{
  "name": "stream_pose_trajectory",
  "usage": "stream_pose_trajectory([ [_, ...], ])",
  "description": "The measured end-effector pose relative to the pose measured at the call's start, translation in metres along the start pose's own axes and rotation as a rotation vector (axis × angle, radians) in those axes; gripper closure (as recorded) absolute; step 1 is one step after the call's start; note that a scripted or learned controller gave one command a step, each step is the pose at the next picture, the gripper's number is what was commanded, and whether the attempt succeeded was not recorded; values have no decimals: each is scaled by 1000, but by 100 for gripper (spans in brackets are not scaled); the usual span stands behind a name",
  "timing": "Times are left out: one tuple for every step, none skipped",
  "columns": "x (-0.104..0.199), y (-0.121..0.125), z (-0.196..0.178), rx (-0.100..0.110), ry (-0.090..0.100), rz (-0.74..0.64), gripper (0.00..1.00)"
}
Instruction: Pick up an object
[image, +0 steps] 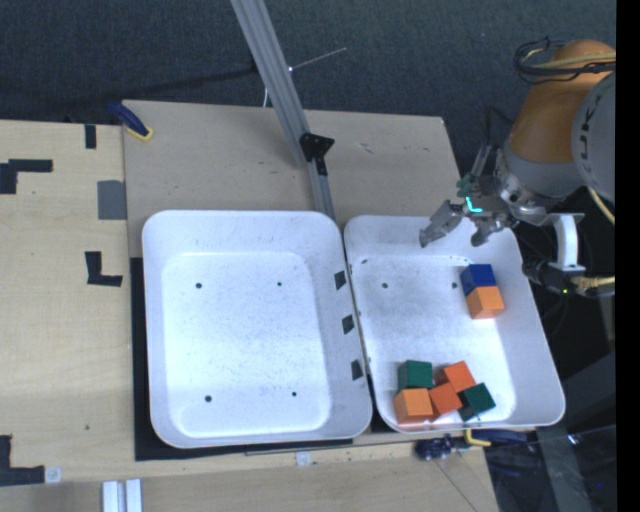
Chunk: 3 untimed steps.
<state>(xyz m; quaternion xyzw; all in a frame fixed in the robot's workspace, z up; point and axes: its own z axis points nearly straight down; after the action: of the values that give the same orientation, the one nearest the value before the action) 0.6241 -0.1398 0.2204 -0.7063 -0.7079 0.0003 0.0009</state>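
Gripper (458, 229) open w/ nothing held, hovering above right bin (400, 300) far rim; blue block (478, 275) just below, likely target.

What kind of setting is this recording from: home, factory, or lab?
Most likely a robotics lab bench. Two shallow white bins sit side by side on a board-topped table, coloured blocks lie in the right one, and the gripper hangs open above its far edge.

This is a robotics lab: a plain tan wooden bench (200, 160) marked with black tape bears two shallow white plastic bins (160, 300), a slanted grey metal pole (285, 90) crosses it, and cables trail beside the grey-and-orange robot arm (560, 110).
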Motion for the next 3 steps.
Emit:
stream_pose_trajectory([
  [-3,4,63,6,-1,0,0],
  [-13,2,118,5,-2,1,0],
  [-12,2,130,2,-3,-1,0],
])
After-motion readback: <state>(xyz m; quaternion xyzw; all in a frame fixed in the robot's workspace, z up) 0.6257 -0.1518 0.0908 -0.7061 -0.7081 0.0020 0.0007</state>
